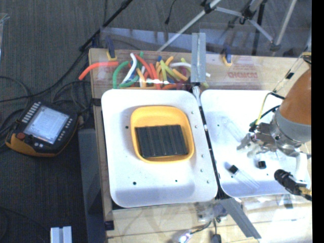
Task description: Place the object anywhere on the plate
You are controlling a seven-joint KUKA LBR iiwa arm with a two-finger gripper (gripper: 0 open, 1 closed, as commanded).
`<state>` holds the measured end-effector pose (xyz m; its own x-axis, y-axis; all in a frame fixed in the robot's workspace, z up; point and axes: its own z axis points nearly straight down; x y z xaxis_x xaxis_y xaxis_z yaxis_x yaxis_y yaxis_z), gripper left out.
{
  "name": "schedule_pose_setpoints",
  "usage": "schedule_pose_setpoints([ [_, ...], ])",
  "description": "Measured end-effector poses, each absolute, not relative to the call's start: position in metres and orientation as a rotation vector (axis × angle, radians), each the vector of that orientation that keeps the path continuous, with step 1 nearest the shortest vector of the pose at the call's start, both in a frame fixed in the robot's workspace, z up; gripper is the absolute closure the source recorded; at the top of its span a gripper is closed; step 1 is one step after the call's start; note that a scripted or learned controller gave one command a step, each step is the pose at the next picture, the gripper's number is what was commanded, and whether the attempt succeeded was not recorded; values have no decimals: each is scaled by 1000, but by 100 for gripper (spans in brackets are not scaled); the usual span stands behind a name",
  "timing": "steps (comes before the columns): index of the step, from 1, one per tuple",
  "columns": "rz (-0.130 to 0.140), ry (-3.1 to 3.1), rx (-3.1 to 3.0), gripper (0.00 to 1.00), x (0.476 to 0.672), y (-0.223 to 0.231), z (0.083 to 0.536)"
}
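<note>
- I am hanging my hand (260, 148) over the right bin (223, 110), near that bin's right edge; my grey arm with its orange band (298, 97) is reaching in from the worktop's right side.
- I cannot tell how my hand is set; cables and metal parts are crowding it.
- A small black object (232, 169) is lying on the right bin's white floor, toward its front edge, apart from my hand and to its left.
- A second small dark piece (261, 163) is sitting just below my hand; whether I am touching it, I cannot tell.
- The yellow plate (136, 116) is resting in the middle of the left bin (152, 191), with a dark ribbed slab (161, 140) lying on it.
- Coloured tubes (147, 72) are lying in a tangle along the worktop's back edge, behind the left bin.
</note>
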<state>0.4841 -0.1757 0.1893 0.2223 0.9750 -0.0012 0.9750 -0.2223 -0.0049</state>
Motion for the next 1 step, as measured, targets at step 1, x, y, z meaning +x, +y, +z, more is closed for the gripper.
schedule_pose_setpoints([
  [1, 2, -2270, -2172, 100, 485, -146, 215],
])
